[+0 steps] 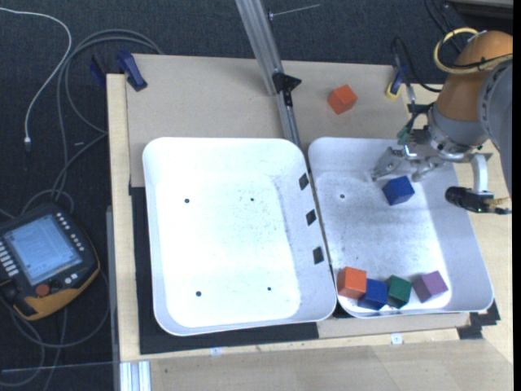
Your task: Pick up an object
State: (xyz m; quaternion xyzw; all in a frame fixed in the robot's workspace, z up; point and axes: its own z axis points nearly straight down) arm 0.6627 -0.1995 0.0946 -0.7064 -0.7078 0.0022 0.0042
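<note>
- The gripper (399,168) hangs over the upper part of the right bin (456,243), its fingers (383,169) spread wide apart.
- A blue cube (398,191) sits directly beneath those spread fingers, tilted a little; whether it touches the bin floor or a fingertip cannot be told, and nothing is seen clamped between the fingers.
- The arm (464,96) reaches in from the right, its orange band above the wrist near the top right corner.
- Along the near edge of the right bin lie four more cubes in a row: an orange cube (352,282), a second blue cube (375,293) touching it, a green cube (398,290) just beside that, and a purple cube (431,284) at the right end.
- Another orange block (343,98) rests on the bare bench (203,96) beyond the bins.
- The left bin (163,218) lies beside the right one, their edges meeting.
- A teach pendant (41,259) lies on the dark floor to the left of the bench.
</note>
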